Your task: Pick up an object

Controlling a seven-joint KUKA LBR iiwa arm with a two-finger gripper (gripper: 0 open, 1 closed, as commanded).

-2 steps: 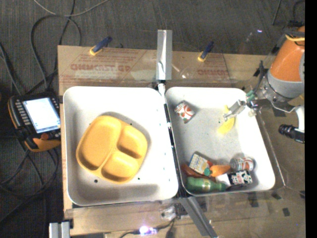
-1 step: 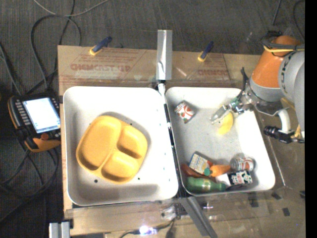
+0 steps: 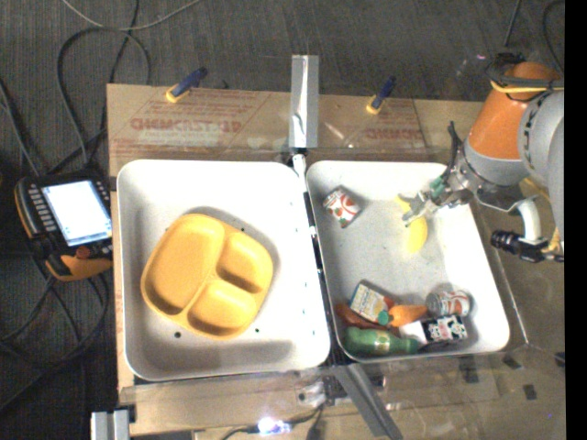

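My gripper [image 3: 410, 207] hangs over the upper part of the right bin [image 3: 486, 246], reaching in from the right, and its two pale fingers look spread and open with nothing between them. Just below its tips lies a small yellow banana-like piece [image 3: 416, 236]. A crumpled red and white packet [image 3: 342, 206] sits to the left of the gripper. Along the bin's front edge are clustered a small carton [image 3: 368, 300], an orange carrot [image 3: 404, 315], a green bottle [image 3: 377, 342], a tin can [image 3: 449, 301] and a black and white box [image 3: 446, 330].
The left bin [image 3: 138, 191] holds a yellow compartment tray [image 3: 209, 273]. A metal post [image 3: 304, 99] stands at the back between the bins. A hand-held pendant [image 3: 70, 214] lies left of the bench. Bare floor shows in the middle of the right bin.
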